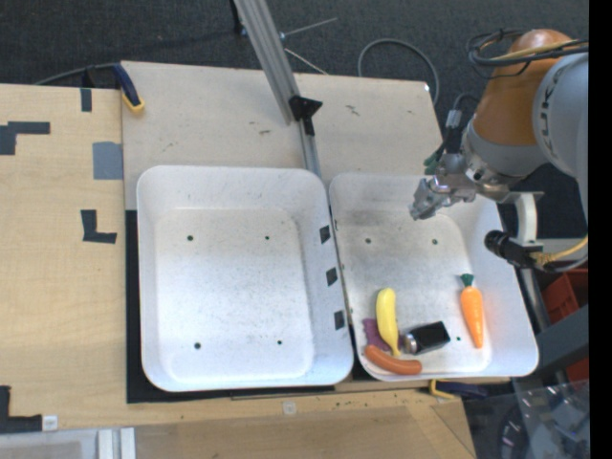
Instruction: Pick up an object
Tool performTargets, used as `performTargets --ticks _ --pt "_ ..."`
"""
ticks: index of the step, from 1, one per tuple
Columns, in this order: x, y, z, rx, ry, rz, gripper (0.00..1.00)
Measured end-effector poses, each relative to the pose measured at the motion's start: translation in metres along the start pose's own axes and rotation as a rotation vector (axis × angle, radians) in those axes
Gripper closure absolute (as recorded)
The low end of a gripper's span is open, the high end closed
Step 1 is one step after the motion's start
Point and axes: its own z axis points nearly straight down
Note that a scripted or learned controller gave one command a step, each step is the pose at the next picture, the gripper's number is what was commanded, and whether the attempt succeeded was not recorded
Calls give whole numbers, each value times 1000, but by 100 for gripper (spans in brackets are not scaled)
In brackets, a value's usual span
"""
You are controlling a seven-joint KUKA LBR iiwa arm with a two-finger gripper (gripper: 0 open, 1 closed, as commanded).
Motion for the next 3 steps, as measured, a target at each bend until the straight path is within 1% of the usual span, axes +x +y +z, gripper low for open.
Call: performTargets --ticks 1,3 --pt "0 1 -32 0 0 0 100" --pt "103 -7 -48 4 3 -6 100"
